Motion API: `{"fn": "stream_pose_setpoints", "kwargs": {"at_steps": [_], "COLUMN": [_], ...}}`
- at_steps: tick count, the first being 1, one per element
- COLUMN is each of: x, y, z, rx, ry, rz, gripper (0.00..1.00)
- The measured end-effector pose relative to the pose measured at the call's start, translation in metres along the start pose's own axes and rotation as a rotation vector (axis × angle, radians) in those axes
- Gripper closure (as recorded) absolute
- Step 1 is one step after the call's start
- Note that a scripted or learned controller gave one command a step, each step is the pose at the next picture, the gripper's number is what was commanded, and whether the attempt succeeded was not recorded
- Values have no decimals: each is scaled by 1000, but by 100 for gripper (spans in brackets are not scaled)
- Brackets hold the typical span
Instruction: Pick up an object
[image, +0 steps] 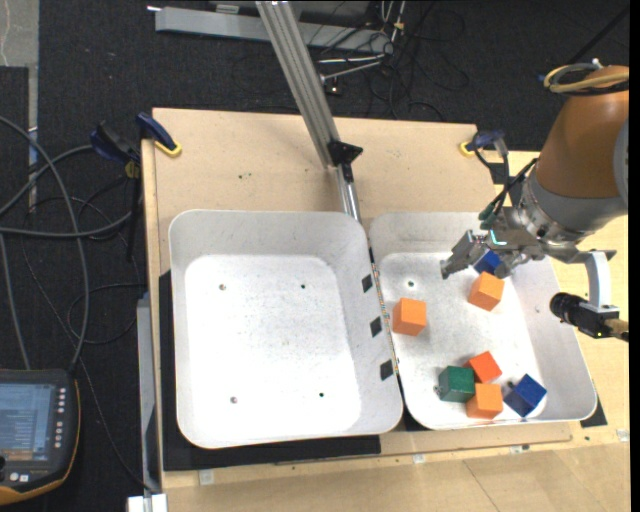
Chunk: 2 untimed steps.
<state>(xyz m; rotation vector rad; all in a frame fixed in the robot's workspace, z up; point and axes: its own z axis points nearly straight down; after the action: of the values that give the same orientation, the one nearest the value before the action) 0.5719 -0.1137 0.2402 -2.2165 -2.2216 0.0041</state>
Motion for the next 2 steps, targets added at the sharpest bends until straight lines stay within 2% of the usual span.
{"fn": "stream_pose_setpoints", "kwargs": {"at_steps": [1, 2], "x": [0, -6], "y": [1, -6], "z": [-2, 58], "rx": [-4, 3], "ry": [-1, 0], "rz": [2, 4], "gripper": [0, 0]}}
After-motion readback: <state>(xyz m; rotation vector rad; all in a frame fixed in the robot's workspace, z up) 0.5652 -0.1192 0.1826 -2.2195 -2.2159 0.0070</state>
